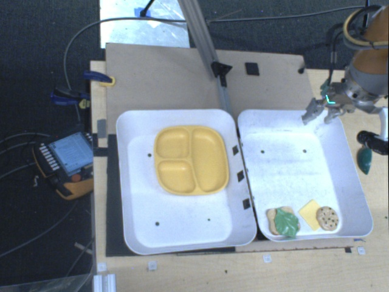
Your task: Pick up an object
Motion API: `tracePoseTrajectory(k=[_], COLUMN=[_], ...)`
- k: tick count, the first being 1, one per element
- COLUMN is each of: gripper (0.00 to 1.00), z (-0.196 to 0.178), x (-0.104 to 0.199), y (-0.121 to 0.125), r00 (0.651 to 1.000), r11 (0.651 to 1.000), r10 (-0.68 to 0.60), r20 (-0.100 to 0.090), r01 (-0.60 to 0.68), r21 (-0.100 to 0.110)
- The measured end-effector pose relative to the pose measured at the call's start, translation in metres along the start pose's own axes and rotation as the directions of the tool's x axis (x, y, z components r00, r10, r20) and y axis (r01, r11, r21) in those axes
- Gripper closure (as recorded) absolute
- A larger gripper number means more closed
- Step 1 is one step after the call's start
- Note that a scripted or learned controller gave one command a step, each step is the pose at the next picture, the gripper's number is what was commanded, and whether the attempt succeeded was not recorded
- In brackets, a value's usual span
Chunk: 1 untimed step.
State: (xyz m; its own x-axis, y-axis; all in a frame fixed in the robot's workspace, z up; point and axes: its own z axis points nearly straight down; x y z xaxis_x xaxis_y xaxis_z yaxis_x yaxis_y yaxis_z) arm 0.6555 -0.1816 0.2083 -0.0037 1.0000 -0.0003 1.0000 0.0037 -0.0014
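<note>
Evidently, nothing is picked up yet: the whole grasp is judged to be left to do. The tool [323,109] is seen at the far right corner of the right bin [292,163], above its rim, well apart from the objects. Its two fingers [310,113] are spread, with a clear gap between them, and nothing is held between them or touched by them. The candidate objects are gathered at the near edge of the right bin: a green leafy piece [286,223] lying on a tan cracker, a yellow cheese slice [310,213] just beside it, and a chocolate-chip cookie [327,218] touching the cheese. A yellow divided plate [190,160] is set in the left bin [140,224], on the desk [158,72]. A reach across the bin and a descent are judged to remain.
</note>
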Motion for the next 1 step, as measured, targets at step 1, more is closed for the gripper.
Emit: tracePoseTrajectory(k=[1], gripper=[0.00], z=[-0.0019], x=[0.0001], y=[0.0009], r00=[1.000], r11=[1.000], r10=[-0.001], r20=[0.001], r01=[0.001], r21=[-0.004])
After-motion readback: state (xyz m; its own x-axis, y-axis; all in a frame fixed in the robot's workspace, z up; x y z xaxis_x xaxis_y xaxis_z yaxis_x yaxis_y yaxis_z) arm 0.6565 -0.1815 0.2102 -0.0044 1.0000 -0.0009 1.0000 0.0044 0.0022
